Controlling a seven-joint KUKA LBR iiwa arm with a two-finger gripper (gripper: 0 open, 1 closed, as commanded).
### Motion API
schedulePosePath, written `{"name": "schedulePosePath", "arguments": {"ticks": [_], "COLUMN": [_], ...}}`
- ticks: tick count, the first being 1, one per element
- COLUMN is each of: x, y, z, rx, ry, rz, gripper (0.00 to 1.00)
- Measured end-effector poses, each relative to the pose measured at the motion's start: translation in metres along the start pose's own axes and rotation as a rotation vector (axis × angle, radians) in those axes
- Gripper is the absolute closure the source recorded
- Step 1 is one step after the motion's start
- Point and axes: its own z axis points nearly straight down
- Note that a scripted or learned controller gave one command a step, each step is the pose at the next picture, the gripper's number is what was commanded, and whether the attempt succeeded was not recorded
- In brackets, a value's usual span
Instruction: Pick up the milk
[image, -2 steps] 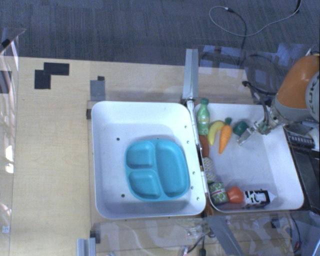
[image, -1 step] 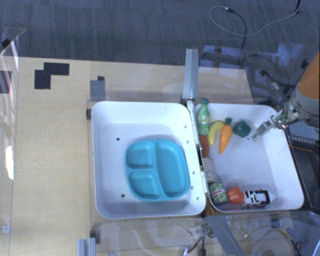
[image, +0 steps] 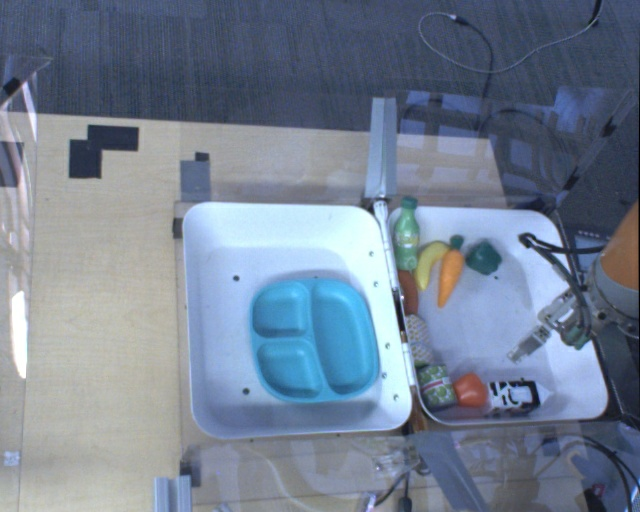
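The milk (image: 514, 396) is a small black-and-white carton lying on its side near the front edge of the right bin (image: 500, 310), just right of a red tomato-like piece. My gripper (image: 527, 347) reaches in from the right over that bin's right side. It hangs a little behind and to the right of the carton, apart from it. Nothing shows in its grasp.
In the right bin lie a green bottle (image: 406, 236), a banana (image: 430, 262), a carrot (image: 450, 275) and a green piece (image: 483, 258) at the back. A can (image: 435, 386) and the red piece (image: 470, 390) sit at the front. The left bin (image: 220, 300) holds a blue divided plate (image: 313, 338).
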Motion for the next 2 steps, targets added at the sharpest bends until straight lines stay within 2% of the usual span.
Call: {"name": "schedulePosePath", "arguments": {"ticks": [1,2], "x": [0.038,0.036], "y": [0.024,0.027], "z": [0.049,0.037], "rx": [-0.004,-0.011], "ry": [-0.009,-0.016], "rz": [-0.047,-0.049], "gripper": [0.0,1.0]}}
